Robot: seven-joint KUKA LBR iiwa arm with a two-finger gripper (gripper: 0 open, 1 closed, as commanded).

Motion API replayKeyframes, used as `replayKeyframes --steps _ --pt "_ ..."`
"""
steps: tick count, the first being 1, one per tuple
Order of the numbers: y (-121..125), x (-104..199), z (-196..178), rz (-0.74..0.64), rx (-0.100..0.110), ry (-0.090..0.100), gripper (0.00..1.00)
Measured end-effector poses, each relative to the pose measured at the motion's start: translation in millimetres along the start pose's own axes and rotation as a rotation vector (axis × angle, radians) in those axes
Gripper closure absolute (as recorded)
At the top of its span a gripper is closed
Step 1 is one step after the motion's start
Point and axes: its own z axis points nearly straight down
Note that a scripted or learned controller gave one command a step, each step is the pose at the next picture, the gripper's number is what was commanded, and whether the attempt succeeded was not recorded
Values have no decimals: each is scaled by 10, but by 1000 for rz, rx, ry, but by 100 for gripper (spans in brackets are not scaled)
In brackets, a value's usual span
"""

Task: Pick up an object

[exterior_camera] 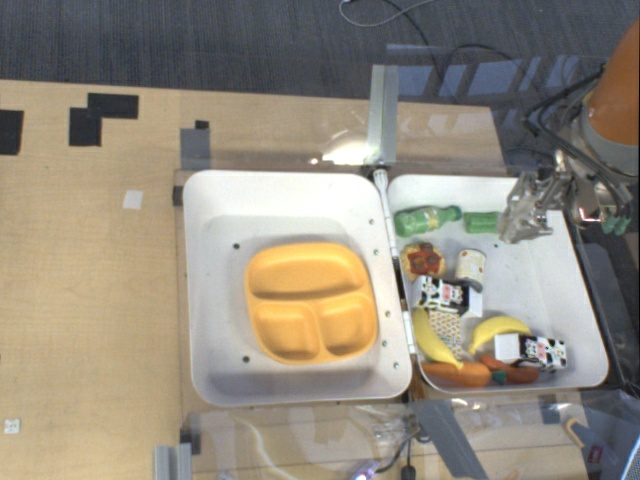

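The right bin (560, 278) holds several objects along its left and front sides. A green bottle (428, 218) lies at the back beside a small green piece (482, 222). Below them are a red packet (424, 259), a small white can (470, 265) and a cow-patterned carton (443, 296). Two bananas (432, 336) (497, 330), an orange carrot (465, 373) and a second cow-patterned carton (540, 350) crowd the front. My gripper (525, 232) hangs over the bin's back right, just right of the green piece, open with nothing between its fingers.
The left bin (215, 268) carries a yellow divided tray (310, 301) in its middle. A metal post (384, 118) rises at the back between the two bins. The right bin's right half shows bare white floor. Cables trail behind the arm at top right.
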Motion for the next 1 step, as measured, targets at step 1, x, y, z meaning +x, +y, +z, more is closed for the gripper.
replayKeyframes --steps 1 --pt "213 373 -304 159 1 -1 100"
